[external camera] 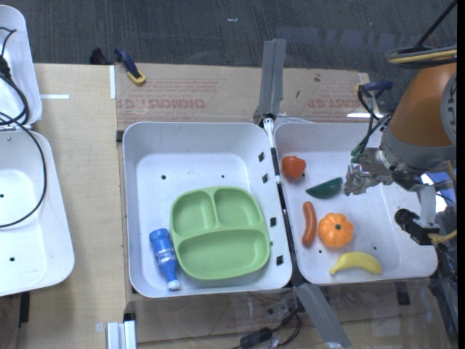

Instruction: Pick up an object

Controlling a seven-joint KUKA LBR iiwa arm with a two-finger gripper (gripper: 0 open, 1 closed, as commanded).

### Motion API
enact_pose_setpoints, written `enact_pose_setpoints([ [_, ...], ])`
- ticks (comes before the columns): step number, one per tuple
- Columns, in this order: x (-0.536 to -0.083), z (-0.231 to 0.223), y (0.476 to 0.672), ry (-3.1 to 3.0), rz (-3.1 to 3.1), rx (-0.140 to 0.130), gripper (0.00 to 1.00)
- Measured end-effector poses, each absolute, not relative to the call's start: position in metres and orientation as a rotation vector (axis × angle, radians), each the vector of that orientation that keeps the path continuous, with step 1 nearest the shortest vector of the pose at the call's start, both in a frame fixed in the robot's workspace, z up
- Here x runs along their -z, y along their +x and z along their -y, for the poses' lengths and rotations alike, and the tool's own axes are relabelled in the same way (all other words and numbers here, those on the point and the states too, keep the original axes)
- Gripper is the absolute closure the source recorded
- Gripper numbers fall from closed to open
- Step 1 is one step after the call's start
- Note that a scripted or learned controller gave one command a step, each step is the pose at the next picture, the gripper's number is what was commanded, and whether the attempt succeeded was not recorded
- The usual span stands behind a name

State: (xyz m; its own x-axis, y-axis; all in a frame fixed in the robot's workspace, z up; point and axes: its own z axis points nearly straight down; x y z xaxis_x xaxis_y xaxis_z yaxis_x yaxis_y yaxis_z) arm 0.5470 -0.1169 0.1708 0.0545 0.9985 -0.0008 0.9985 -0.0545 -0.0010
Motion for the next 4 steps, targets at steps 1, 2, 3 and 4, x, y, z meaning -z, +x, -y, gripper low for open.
enact_pose_setpoints([
  [1,-0.17,0.117,0.547,-2.281,2.159,-0.003,0.0],
  [2,-0.091,0.135,0.512,-2.29,2.147,-0.003,0.0],
  [3,-0.099,0.136,0.512,-2.295,2.142,-0.003,1.0],
  [4,-0.099,0.136,0.512,-2.294,2.142,-0.004,0.0],
])
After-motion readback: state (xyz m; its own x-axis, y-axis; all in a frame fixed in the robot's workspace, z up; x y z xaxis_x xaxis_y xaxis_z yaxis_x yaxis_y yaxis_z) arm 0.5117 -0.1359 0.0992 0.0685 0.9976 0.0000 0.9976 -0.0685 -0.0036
